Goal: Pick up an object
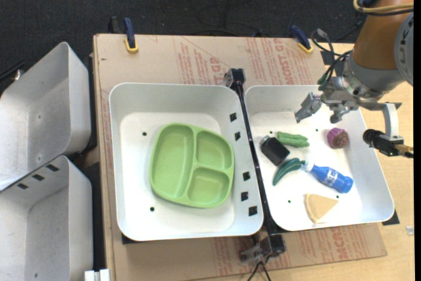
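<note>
The right bin (pixel 375 207) holds a black block (pixel 274 150), two green bean pods (pixel 293 139) (pixel 287 170), a blue bottle with a white cap (pixel 327 176), a purple ball (pixel 337 137) and a tan wedge (pixel 320 206). My gripper (pixel 322 110) hangs over the bin's far part, above and between the upper pod and the purple ball. Its two fingers are spread open, with nothing between them.
The left bin (pixel 125 207) holds a green divided tray (pixel 192 165). Two more white bins (pixel 39 108) lie off the bench at the left. Clamps (pixel 131 36) pin the cardboard base at the far edge.
</note>
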### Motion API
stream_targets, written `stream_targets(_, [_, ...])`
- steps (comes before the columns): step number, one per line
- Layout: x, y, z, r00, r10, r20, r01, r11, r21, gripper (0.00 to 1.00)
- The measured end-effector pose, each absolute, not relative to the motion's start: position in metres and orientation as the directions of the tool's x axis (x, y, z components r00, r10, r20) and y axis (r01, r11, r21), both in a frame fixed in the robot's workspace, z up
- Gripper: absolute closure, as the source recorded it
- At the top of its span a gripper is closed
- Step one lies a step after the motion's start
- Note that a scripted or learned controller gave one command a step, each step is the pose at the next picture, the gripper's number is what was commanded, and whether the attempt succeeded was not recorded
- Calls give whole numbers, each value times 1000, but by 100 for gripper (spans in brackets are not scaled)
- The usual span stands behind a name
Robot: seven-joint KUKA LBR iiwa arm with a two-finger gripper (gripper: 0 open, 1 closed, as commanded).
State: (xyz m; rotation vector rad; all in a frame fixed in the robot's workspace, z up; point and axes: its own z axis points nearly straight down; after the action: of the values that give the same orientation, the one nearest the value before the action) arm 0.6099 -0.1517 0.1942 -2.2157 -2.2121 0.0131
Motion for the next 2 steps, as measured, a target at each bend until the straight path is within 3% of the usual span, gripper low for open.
stream_targets(1, [613, -151, 202, -1, 1000, 0, 1000, 1, 0, 0])
stream_targets(2, [610, -154, 159, 1, 1000, 0, 1000, -1, -3, 0])
